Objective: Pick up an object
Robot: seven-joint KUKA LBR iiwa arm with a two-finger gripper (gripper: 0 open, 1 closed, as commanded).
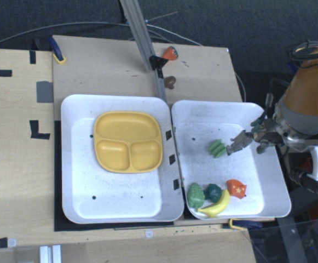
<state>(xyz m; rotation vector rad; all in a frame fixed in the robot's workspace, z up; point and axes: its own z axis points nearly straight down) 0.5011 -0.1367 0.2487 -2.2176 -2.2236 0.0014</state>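
Note:
In the right bin (268, 201) a small green toy vegetable (218, 148) lies near the middle. My gripper (247, 146) hangs just to its right, low over the bin floor. It is open, with its left finger (238, 143) close beside the green piece and nothing between the fingers. Along the bin's front edge lie a red toy fruit (236, 188), a yellow banana (217, 206), a dark green piece (213, 192) and a pale green piece (195, 195).
The left bin (76, 201) holds a yellow divided plate (128, 141). A grey pole (139, 26) with a clamp rises behind the bins. The arm's orange band (305, 95) stands at the right bin's right rim.

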